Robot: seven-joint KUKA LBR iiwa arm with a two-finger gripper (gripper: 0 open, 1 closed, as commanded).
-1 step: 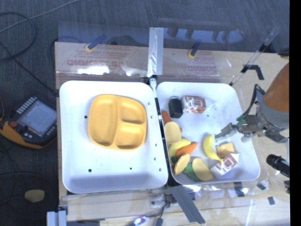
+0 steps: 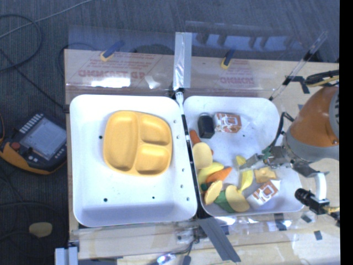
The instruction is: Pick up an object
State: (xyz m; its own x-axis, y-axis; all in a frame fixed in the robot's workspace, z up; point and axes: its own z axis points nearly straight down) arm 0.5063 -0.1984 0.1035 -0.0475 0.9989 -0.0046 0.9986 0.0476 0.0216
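Observation:
The right bin holds a heap of toy food. A black piece and a small brown-and-white carton lie near its back. Yellow pieces, an orange carrot and a green piece crowd its left and front. A second carton lies at the front right, with a yellow block just behind it. My gripper reaches in from the right, low over the bin's right side, just above the yellow block and beside a small yellow piece. Nothing shows held in it.
The left bin bears a yellow divided tray. The arm's orange band and grey wrist hang over the right bin's right rim. A handheld controller lies on the floor at left. A clear screen stands behind both bins.

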